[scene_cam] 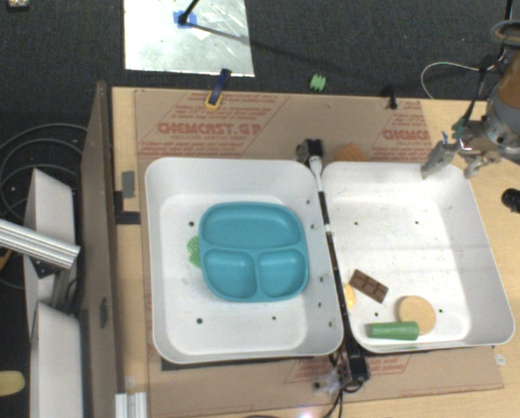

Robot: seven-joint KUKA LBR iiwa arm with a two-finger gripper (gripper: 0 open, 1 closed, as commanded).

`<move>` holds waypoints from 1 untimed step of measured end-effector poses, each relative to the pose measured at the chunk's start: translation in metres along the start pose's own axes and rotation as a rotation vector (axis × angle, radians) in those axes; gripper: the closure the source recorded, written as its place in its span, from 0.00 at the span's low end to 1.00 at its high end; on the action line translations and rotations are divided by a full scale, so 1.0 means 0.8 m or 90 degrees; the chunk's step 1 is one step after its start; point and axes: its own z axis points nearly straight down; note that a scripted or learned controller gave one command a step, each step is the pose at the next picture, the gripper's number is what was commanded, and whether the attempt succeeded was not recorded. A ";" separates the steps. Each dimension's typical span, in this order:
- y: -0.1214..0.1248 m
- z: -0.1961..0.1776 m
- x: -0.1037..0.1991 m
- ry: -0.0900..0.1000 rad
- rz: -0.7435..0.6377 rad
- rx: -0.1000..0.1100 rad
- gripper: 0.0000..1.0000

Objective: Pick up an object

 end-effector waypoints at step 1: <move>-0.031 0.111 0.009 0.006 -0.001 0.013 0.00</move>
